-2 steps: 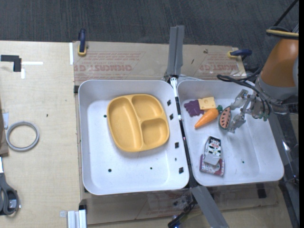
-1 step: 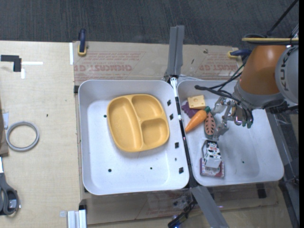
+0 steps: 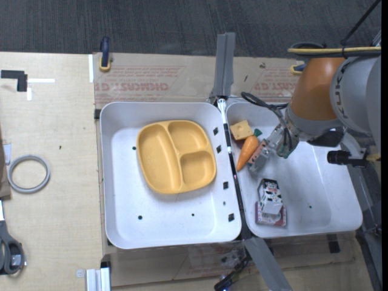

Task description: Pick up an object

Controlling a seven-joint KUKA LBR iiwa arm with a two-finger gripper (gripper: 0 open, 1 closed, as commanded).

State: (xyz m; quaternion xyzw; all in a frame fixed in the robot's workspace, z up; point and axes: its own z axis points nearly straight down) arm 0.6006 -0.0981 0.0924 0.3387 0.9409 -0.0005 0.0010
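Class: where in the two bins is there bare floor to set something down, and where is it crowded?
Free: left white bin floor below the yellow divided plate; right white bin floor right of the small packaged item. Crowded: right bin's upper left, around the orange carrot, tan block and end effector.

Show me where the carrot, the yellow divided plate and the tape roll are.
carrot (image 3: 245, 151): camera view, mid-body.
yellow divided plate (image 3: 159, 159): camera view, its large left compartment.
tape roll (image 3: 27, 160): camera view, top of the ring.
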